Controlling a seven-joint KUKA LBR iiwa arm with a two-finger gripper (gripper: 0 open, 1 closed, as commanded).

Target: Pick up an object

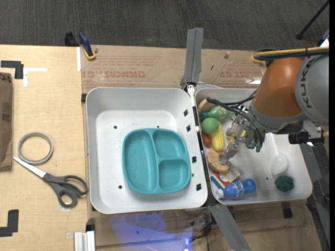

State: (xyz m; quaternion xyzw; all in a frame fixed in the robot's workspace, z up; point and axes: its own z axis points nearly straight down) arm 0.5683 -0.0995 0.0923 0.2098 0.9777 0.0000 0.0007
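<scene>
Gripper low over the right bin's clutter.
Finger state unclear; smooth yellow corn cob lies near-to-far beside it.

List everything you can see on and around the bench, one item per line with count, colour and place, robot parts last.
Shallow plastic bins: 2, white, side by side at centre and right.
Three-compartment plastic tray: 1, teal, lying in the left bin.
Round green ball-like item: 1, green, upper left of the right bin.
Corn-cob-shaped toy: 1, yellow, just below the green one.
Plastic bottle: 1, blue, lower left of the right bin.
Small dark green lump: 1, lower right of the right bin.
Grey-handled scissors: 1, on the bench left of the bins.
Roll of tape: 1, grey, above the scissors.
Robot arm: 1, grey with orange band, over the right bin.
Gripper: 1, low over the right bin's left side.
</scene>
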